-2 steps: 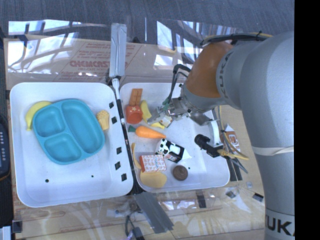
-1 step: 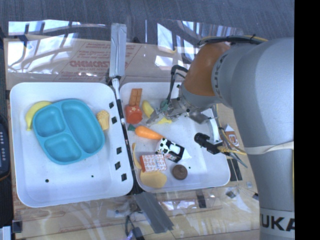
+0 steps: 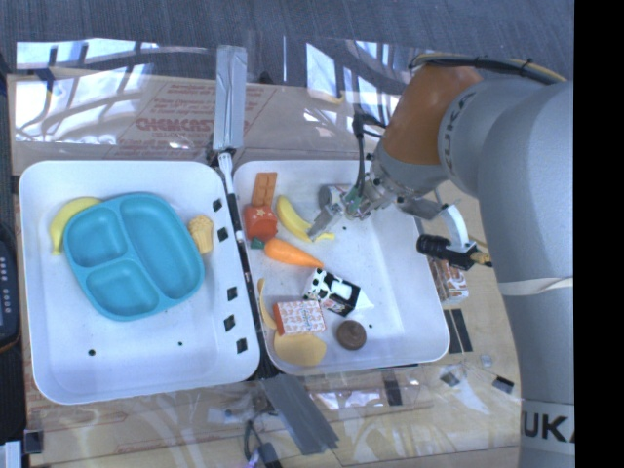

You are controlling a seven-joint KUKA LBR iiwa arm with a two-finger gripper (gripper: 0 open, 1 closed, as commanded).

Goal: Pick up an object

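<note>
Over right bin (image 3: 414,305), gripper (image 3: 327,220) lowered beside banana (image 3: 291,216), perhaps touching; finger state cannot tell. Carrot (image 3: 291,253) just below-left, tomato (image 3: 259,222) farther left.

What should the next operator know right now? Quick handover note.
Gripper: low in the right bin, beside the banana; nothing seen between its fingers, grasp state unclear.
Right bin: banana, tomato, carrot, cow-print toy, small box, brown disc, tan piece.
Left bin: blue tray, a yellow piece at its upper left, a tan piece at its right.
Done: arm is down at the items.
Left: grasp and lift one.
</note>
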